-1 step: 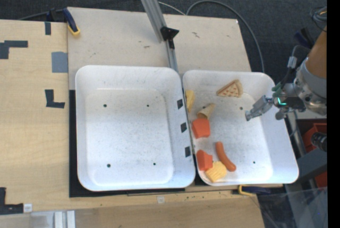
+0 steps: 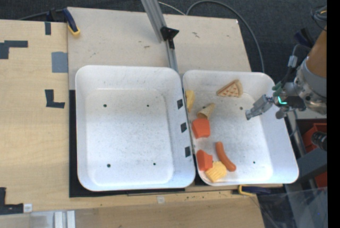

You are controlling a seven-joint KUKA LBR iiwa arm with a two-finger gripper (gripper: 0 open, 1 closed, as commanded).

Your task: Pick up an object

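Observation:
The right bin point(image 2: 276, 163) holds several toy foods. A tan triangular slice point(image 2: 230, 89) lies at its back, with a yellow piece point(image 2: 189, 98) and a small cone point(image 2: 206, 110) by the left wall. Below them sit an orange block point(image 2: 201, 128), a reddish sausage point(image 2: 225, 156), a second orange block point(image 2: 204, 159) and a yellow corn piece point(image 2: 217, 171). My gripper point(image 2: 254, 110) hangs over the right part of this bin, to the right of the cone and below the slice. It holds nothing that I can see.
The left bin point(image 2: 85, 115) stands beside the right one, a divider with black clips point(image 2: 183, 127) between them. A metal pole point(image 2: 151, 1) slants in from the top. A cable point(image 2: 249, 30) curves across the bench behind the right bin.

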